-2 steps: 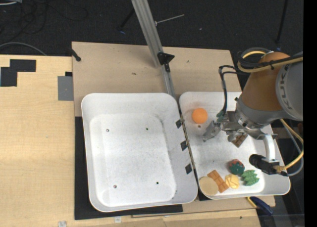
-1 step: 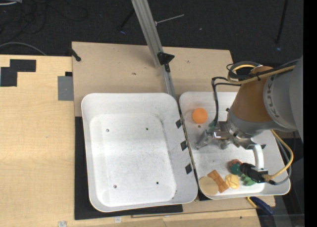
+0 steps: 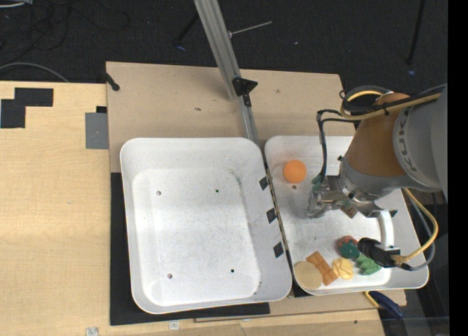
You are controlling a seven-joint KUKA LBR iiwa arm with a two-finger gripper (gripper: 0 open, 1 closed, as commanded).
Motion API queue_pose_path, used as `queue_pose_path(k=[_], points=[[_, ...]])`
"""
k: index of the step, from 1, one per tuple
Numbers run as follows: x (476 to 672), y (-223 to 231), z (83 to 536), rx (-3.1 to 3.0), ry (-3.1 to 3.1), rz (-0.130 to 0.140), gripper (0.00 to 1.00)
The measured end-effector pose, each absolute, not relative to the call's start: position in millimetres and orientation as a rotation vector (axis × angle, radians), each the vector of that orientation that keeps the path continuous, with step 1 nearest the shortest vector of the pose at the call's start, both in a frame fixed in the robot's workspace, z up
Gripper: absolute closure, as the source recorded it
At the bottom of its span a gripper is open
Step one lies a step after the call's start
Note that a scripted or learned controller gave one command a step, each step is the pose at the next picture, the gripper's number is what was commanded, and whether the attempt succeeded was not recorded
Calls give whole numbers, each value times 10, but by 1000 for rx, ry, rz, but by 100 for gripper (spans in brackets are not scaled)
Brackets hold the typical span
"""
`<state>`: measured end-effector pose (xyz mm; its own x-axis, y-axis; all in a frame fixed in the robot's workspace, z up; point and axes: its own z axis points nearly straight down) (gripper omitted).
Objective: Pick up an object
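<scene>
Grey metal gripper point(image 3: 319, 203) sits low in the right bin point(image 3: 307, 153), fingers pointing down toward the bin floor; cannot tell how far apart they stand, nothing visible between them. Orange ball point(image 3: 295, 171) lies just up-left of the gripper, near but apart, on the bin floor. Well apart toward the near right corner: a cluster of small objects, a tan round piece point(image 3: 308, 275), an orange-brown piece point(image 3: 321, 264), a yellow piece point(image 3: 342, 268), a red-brown piece point(image 3: 346, 242), dark green pieces point(image 3: 352, 251) partly under the arm's white bracket point(image 3: 385, 229). Left bin point(image 3: 191, 151) is beside it, rims touching with black clips point(image 3: 271, 215) along the join. No readable writing or labels anywhere.
</scene>
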<state>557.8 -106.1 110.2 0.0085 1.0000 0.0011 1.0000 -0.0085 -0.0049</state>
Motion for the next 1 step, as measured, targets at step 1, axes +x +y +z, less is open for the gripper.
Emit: queue_pose_path(k=[1], points=[[5577, -1110, 1728, -2230, -2217, -3, 100]])
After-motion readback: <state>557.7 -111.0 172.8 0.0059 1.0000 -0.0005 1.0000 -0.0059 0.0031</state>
